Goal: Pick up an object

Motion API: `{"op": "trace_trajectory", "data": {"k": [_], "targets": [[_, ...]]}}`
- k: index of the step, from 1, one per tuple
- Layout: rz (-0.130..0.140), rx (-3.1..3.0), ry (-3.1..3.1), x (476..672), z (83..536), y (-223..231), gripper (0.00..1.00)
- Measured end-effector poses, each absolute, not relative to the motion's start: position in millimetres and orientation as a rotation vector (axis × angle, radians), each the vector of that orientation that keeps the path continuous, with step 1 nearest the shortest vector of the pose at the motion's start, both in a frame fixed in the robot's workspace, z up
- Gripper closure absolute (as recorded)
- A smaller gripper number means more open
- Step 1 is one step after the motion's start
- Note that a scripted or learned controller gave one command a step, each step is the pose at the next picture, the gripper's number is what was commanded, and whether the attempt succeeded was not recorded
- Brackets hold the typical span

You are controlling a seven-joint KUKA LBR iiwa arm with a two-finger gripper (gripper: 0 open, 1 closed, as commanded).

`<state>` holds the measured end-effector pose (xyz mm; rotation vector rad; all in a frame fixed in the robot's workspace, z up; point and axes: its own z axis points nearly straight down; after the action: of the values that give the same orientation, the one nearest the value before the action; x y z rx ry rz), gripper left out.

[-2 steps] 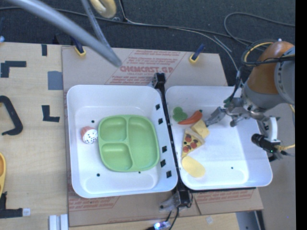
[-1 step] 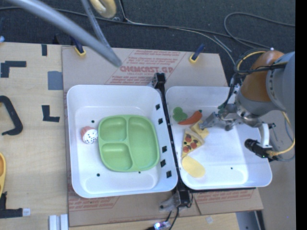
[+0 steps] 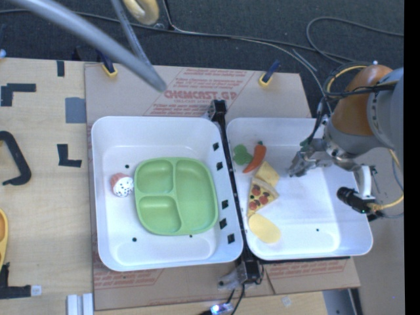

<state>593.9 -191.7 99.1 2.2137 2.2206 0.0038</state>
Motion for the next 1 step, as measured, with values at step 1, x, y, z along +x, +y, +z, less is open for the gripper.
{"op": "trace_trajectory", "data": {"k": [1], "targets": [[0.003,2.218,2.221,595.9,160.6,-196.6,1.00]]}}
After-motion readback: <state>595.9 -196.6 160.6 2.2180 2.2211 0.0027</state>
